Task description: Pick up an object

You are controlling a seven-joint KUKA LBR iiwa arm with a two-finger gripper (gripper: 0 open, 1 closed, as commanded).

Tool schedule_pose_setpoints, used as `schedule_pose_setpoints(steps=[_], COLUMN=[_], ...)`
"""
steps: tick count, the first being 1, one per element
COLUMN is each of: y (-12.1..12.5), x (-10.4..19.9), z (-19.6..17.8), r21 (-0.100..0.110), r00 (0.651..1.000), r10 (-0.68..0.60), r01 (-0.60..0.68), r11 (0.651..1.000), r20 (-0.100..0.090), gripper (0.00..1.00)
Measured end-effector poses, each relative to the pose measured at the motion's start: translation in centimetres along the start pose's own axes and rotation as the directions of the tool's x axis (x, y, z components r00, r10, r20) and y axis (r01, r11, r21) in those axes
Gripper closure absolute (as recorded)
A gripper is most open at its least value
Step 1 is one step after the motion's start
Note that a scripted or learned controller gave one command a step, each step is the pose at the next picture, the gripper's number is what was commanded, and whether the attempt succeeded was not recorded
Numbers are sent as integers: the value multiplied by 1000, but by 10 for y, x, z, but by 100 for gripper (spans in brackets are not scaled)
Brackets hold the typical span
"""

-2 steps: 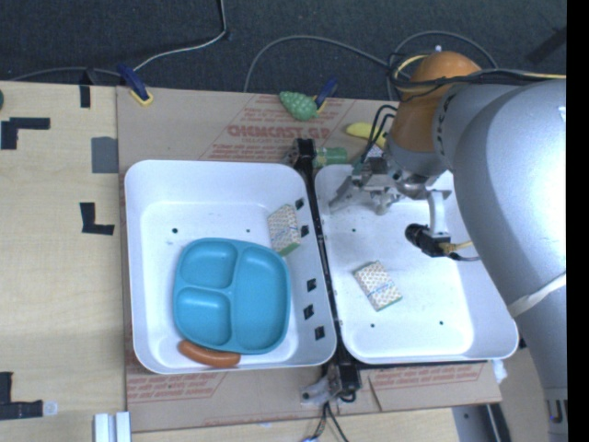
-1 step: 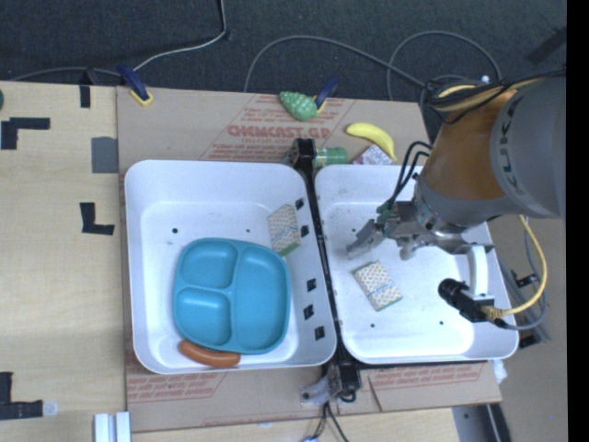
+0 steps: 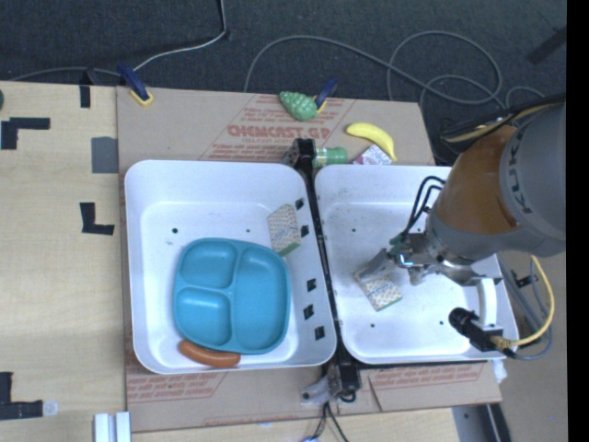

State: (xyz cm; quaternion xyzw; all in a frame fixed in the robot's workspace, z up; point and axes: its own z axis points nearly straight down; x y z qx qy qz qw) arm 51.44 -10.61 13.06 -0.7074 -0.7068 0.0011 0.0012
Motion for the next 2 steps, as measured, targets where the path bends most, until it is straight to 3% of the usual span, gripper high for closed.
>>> schedule_pose_setpoints(steps=[1,2], y=[-4,-4], x=[11,10], z=[45,35], r21=[-4,-5], r00=[1000,1000], r10=[0,1], r01=[0,-1], r11=[1000,1000], r20=[1,3], gripper=[0,100])
